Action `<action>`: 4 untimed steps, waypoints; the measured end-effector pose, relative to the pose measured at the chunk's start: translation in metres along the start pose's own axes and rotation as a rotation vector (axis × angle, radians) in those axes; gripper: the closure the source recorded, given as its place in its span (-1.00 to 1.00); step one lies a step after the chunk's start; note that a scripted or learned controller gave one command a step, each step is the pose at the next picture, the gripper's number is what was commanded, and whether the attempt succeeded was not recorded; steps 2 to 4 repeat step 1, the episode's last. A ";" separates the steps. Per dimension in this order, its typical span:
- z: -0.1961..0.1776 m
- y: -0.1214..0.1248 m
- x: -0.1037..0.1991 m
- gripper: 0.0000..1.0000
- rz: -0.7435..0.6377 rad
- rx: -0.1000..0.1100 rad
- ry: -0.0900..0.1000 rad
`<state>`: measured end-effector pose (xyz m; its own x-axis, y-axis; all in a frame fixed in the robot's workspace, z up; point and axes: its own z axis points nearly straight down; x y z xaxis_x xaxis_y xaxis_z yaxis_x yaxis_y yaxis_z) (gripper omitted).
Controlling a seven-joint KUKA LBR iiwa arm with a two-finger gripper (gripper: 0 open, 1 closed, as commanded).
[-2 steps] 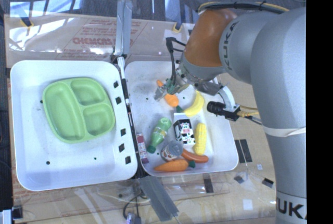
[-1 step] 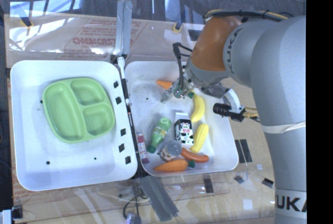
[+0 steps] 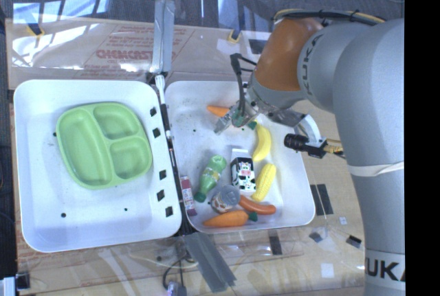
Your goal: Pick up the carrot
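A long orange carrot (image 3: 225, 220) with a green end lies along the front wall of the right bin (image 3: 299, 209). A smaller orange piece (image 3: 218, 110) lies near the back of the same bin and is partly covered by the gripper. My gripper (image 3: 234, 120) hangs low over the bin's back middle, right beside that orange piece and far from the front carrot. The grey arm with its orange band (image 3: 289, 54) reaches in from the right.
Also in the right bin are a banana (image 3: 262, 142), corn (image 3: 265, 180), a cow-patterned carton (image 3: 242, 174), a green bottle (image 3: 211, 175), a can (image 3: 223, 198) and a red sausage (image 3: 258, 206). The left bin (image 3: 34, 205) holds a green divided plate (image 3: 103, 143).
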<state>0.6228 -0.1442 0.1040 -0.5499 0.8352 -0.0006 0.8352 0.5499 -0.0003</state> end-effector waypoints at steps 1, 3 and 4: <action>-0.089 0.044 0.078 1.00 -0.019 0.000 0.000; -0.089 0.044 0.078 1.00 -0.019 0.000 0.000; -0.089 0.044 0.078 1.00 -0.019 0.000 0.000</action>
